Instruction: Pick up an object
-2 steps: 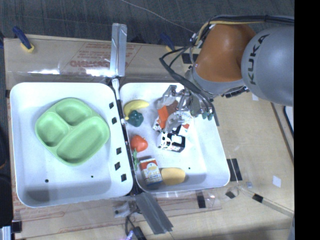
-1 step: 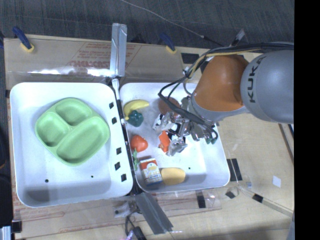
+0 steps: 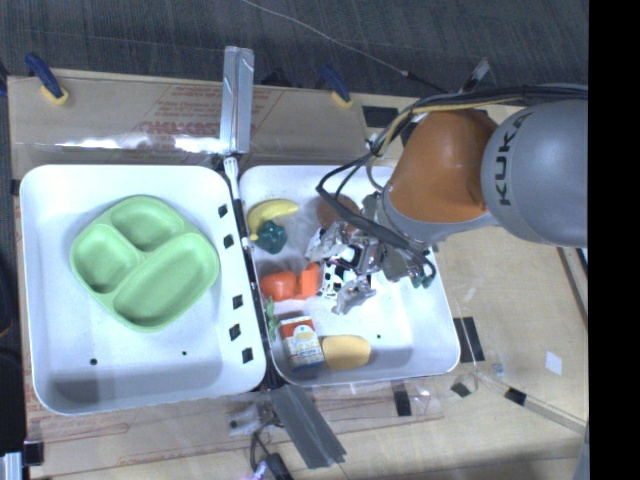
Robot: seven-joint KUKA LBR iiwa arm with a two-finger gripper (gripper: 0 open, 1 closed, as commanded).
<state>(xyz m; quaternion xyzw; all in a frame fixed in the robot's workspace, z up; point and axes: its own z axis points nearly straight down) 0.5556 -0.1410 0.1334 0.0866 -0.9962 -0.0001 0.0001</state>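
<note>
My gripper (image 3: 342, 266) is low in the right bin (image 3: 430, 318), near its middle, under the orange wrist band. A small black-and-white toy (image 3: 340, 274) lies right at the gripper's tip. Just to its left is an orange-red piece (image 3: 288, 285). A yellow banana (image 3: 272, 210) and a teal object (image 3: 270, 234) sit by the bin's left wall. A brown object (image 3: 335, 210) is partly hidden behind the gripper. At the front lie a small carton (image 3: 301, 341) and a yellow oval item (image 3: 346, 351).
The left bin (image 3: 60, 368) holds a green divided plate (image 3: 145, 260). A metal divider (image 3: 237, 98) stands between the bins at the back. Cables (image 3: 350, 173) loop over the right bin's back. The arm's body covers the bin's right side.
</note>
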